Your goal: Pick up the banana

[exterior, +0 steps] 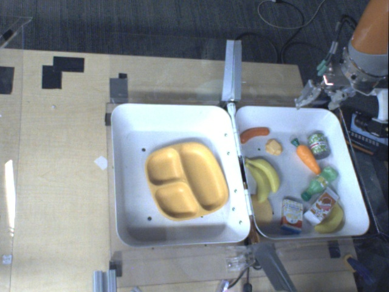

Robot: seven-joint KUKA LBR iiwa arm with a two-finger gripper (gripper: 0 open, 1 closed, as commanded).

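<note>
A yellow banana bunch (262,176) lies at the left side of the right bin (351,163), close to the divider between the bins. A second yellow banana (332,219) rests at the bin's front right corner, partly under a small carton. My gripper (320,93) hovers above the far right edge of the right bin, well away from both bananas. Its two fingers are spread apart and hold nothing.
The left bin (130,212) carries a yellow three-compartment plate (185,179). In the right bin lie a sausage (254,134), a small yellow piece (274,146), a carrot (307,157), a can (318,145), a green bottle (320,182) and two cartons (292,215).
</note>
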